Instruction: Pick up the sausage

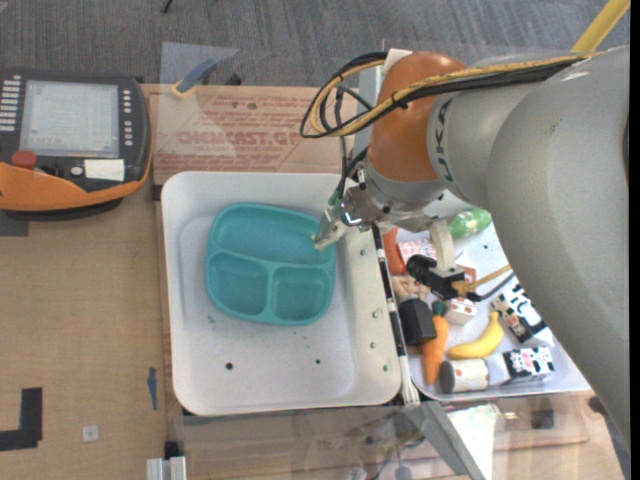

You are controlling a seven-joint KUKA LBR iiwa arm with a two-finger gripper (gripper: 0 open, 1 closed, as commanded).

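From the overhead camera we see two white bins side by side: the left bin [190, 368] carries a teal divided tray [268, 264] with three compartments, and the right bin [560, 373] is crowded with small toy foods. The grey arm [540, 158], with its orange band [420, 118], comes in from the right and bends down over the seam between the bins. Its gripper [328, 230] sits at the upper right rim of the teal tray, low over the tray's edge; we cannot tell whether its pincer is apart or together, since the tip is small and partly hidden beneath the wrist.

In the right bin we make out a banana [478, 340], a carrot [437, 343], a green item [468, 222] near the wrist, and a cow-patterned block [528, 361]. The sausage we cannot pick out with confidence (a reddish piece [397, 258] lies just under the wrist, but it is too obscured to name). A teach pendant [72, 140] rests on the bench at upper left.
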